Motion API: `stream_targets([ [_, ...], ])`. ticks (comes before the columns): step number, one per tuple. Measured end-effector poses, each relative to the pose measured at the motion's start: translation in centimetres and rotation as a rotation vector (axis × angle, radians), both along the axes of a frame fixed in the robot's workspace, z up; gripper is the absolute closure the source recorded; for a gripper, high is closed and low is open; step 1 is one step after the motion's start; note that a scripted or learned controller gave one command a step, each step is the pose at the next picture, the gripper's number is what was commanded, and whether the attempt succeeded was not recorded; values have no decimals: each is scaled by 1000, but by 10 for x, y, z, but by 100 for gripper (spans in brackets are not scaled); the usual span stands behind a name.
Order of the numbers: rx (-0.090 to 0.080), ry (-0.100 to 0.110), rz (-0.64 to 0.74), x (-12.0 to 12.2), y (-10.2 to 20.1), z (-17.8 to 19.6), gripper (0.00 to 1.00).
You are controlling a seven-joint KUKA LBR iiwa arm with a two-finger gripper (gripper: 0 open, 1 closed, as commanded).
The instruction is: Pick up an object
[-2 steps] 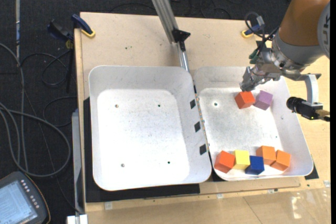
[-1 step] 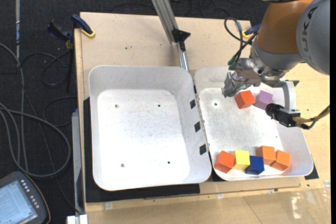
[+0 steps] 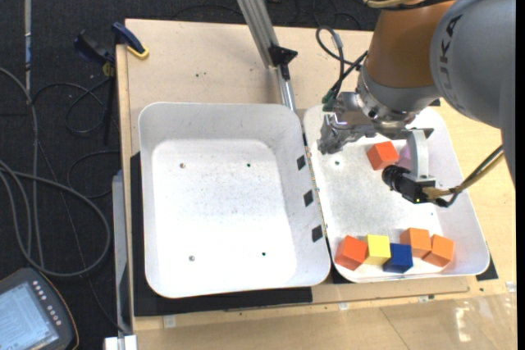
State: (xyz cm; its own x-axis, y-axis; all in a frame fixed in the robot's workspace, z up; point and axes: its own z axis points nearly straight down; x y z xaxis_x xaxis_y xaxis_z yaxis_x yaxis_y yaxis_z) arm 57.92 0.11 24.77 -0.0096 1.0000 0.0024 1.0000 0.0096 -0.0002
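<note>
My gripper [image 3: 330,137] hangs over the far left corner of the right bin [image 3: 361,201], close to the wall it shares with the left bin. An orange block [image 3: 381,154] lies just right of the gripper, partly under the wrist, with a pale pink piece [image 3: 404,152] beside it. Along the bin's near edge sit a red-orange block [image 3: 353,252], a yellow block [image 3: 378,247], a blue block [image 3: 399,257] and two orange blocks [image 3: 418,240] [image 3: 441,249]. Nothing is seen in the gripper.
The left bin [image 3: 221,201] stands beside the right one on the wooden bench. A slanted metal pole [image 3: 254,12] runs down to the gap between the bins at the back. A black cable fitting [image 3: 406,183] hangs from the arm over the right bin.
</note>
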Motion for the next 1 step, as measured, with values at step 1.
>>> stream_targets([
  [1, -1, -1, -1, 6, 47, -1, 100],
])
